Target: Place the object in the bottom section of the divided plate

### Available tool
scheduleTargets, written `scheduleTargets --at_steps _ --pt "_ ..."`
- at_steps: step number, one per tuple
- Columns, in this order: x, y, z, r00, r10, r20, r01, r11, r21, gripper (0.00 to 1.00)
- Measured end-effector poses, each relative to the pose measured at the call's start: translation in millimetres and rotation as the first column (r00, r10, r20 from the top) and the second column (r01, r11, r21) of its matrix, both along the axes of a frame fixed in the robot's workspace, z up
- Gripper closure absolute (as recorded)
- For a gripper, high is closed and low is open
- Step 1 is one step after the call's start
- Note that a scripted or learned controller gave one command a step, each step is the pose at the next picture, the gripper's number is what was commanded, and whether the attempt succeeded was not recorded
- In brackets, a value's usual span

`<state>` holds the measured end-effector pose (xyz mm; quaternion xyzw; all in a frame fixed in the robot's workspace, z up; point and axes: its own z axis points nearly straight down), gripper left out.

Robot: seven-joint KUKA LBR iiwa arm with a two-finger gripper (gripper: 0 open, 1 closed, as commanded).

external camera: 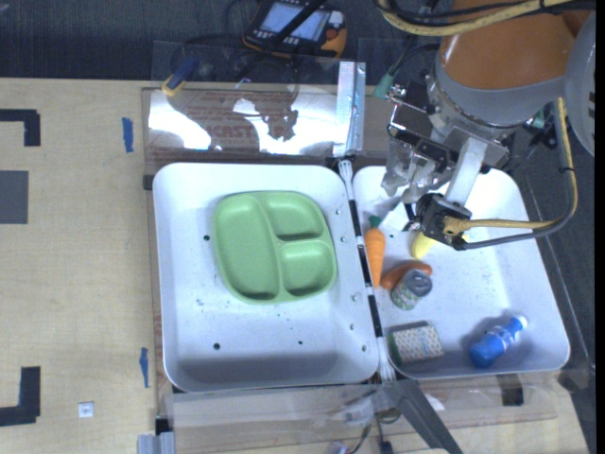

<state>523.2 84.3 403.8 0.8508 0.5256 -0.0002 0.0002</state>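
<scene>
The fixed overhead camera takes in two white bins side by side. The left bin (180, 253) carries one green divided plate (274, 245) with three sections: one long section on its left and two smaller ones on its right. The right bin (539, 282) holds five loose things: one toy carrot (375, 254), one small yellow piece (421, 246), one can (409, 286) lying on its side, one small patterned rectangular packet (416, 341), and one blue bottle (496, 340). The carrot lies against the bin's left wall, its long axis running nearly straight up and down the picture, green top toward the far side and orange tip toward the near side. The yellow piece sits just beside the black tooling at the arm's end, apart from the carrot. The gripper (416, 183) hangs over the far left part of the right bin, above the carrot's green end; whether its jaws stand wide or narrow I cannot tell, and nothing is visibly between them.
</scene>
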Motion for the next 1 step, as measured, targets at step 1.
scheduleTargets --at_steps 1 --pt "-6.6 -72.7 -44.5 0.947 -0.323 -0.005 0.323 0.947 -0.001 1.0"
